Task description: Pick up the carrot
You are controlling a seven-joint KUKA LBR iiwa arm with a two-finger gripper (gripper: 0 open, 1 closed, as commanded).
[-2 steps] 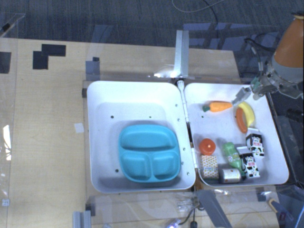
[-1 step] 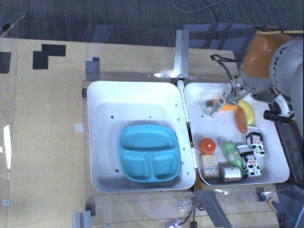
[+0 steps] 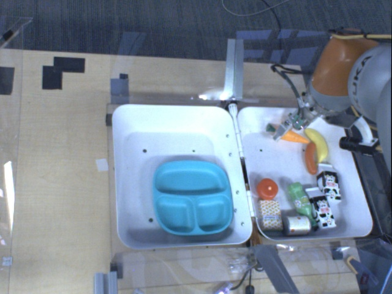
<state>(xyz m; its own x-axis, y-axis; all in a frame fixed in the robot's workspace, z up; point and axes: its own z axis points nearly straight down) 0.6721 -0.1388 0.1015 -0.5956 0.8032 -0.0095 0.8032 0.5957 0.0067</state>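
The gripper (image 3: 298,121) hangs low over the far part of the right bin (image 3: 361,225) — whether it is open or closed cannot be told. The carrot (image 3: 294,138) lies just beneath and in front of it, touching or nearly so. A banana (image 3: 318,144) sits just right of the carrot — the blue tray (image 3: 193,198) well off left.

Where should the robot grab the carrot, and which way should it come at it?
Probably the middle of the carrot's orange body, coming straight down from above. It lies flat and lengthwise on the floor of the right bin, so only its long sides are free to squeeze across. The banana sits close at one end, so stay off that end. The gripper hangs just above it.
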